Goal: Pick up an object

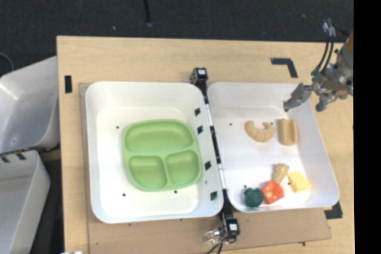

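Note:
The right bin (238, 146) holds several toy foods. A tan croissant (259, 131) lies beside a brown bread roll (287, 131) near the bin's middle. Along the front sit a green broccoli piece (253, 197), a red piece (272, 191), a small tan piece (280, 173) and a yellow cheese wedge (299, 182). My gripper (310, 97) hangs at the bin's far right corner, above and right of the bread roll. Its two fingers are spread apart with nothing between them.
The left bin (101, 128) holds a green divided tray (161, 153). A black clip row (209, 146) runs along the seam between the bins. Wooden bench (149, 56) surrounds both bins. A white box (27, 110) stands off the bench's left side.

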